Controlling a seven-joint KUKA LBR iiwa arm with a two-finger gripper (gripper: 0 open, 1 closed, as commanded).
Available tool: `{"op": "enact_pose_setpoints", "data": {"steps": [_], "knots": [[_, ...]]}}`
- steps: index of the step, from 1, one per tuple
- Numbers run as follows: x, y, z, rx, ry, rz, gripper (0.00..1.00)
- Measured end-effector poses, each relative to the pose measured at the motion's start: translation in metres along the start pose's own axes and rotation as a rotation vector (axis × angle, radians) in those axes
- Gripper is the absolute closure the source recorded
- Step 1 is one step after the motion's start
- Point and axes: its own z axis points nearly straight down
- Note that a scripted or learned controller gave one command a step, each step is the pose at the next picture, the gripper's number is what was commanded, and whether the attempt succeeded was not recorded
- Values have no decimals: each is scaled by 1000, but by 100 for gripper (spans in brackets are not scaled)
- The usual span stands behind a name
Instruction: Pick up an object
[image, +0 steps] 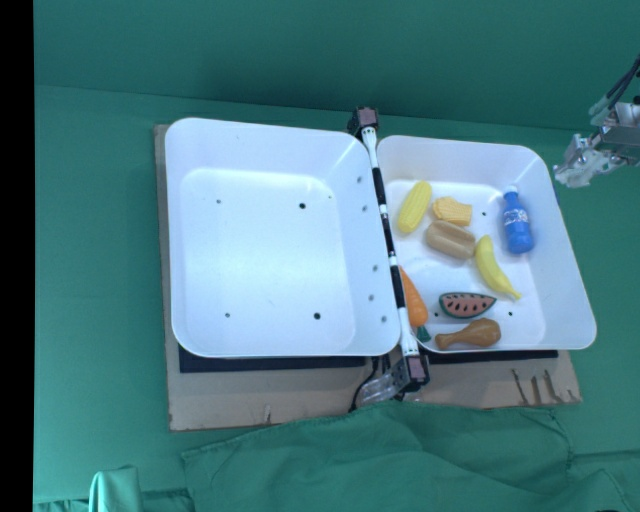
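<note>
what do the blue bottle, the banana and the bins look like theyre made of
Blue bottle: looks like moulded toy plastic, smooth, with a white cap and label.
Banana: likely plastic too, an even, uniform yellow.
Bins: thin, rigid white plastic by the look, slightly glossy, with soft light reflections and rounded formed corners.

camera view: single fixed camera, above the bench (100, 250), looking down at a slant; set far enough to take in both white bins: left bin (200, 150), right bin (560, 290).
</note>
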Motion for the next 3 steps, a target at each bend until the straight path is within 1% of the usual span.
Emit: {"op": "enact_pose_setpoints", "data": {"steps": [1,2,3], "knots": [[-2,1,-13,-7,-3,3,100],[7,-18,-31,43,21,-24,100],[4,-13,-187,28,15,-25,100]]}}
